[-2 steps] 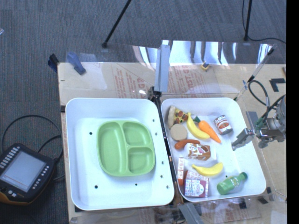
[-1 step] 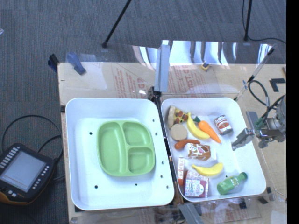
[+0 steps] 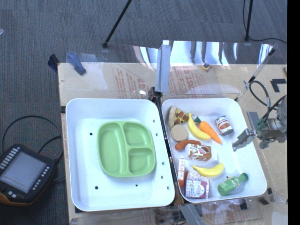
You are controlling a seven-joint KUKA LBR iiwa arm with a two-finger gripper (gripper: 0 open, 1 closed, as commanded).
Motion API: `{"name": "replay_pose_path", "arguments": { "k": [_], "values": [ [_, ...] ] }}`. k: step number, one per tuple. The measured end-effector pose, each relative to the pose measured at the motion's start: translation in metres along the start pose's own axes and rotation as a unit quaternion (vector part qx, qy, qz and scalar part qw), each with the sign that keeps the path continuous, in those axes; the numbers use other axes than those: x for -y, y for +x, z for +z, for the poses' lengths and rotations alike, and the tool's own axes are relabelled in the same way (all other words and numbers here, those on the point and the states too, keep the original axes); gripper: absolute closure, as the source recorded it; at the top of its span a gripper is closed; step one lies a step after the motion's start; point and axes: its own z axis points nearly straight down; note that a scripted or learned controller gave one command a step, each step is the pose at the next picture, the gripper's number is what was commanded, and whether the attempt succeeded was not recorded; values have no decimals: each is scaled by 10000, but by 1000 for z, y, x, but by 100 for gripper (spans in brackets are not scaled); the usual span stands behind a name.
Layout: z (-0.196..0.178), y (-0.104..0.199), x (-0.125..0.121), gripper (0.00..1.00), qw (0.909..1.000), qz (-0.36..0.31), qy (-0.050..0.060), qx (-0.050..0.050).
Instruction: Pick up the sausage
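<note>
Worktop [image 3: 117, 81]: cardboard-covered, carrying two white bins side by side. Left bin [image 3: 84, 121] holds one green divided plate [image 3: 126, 148], three compartments, nothing in them. Right bin [image 3: 251, 149] holds the clutter.

Count in the right bin, large to small as I read them: two bananas (one upper [image 3: 197, 129], one lower [image 3: 209, 170]), one green bottle [image 3: 231, 183] lying on its side, one carrot [image 3: 209, 131], two printed packets near the front wall [image 3: 197, 188] plus one small carton [image 3: 198, 152] mid-bin, one pizza slice [image 3: 177, 116], one round tan disc [image 3: 179, 133], one small can [image 3: 224, 125], one sausage [image 3: 186, 144].

The sausage is orange-red, lying slantwise just below the disc, touching or nearly touching the carton on its right.

Claw [image 3: 243, 140] hangs over the right side of the right bin, well apart from the sausage. I cannot tell how wide it stands from this angle.

Risks, as I judge them: the sausage is hemmed in, so a descending finger may land on the disc or carton and shove rather than grip. The carrot is similar in colour and shape (easy mistaken target). A round, slim item could roll out of a pinch.
</note>
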Motion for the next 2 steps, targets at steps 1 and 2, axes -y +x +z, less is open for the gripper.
{"name": "replay_pose_path", "arguments": {
  "k": [1,2],
  "values": [
    [0,0,0,0,10000,0,0,0],
    [0,0,0,0,10000,0,0,0]
  ]
}}
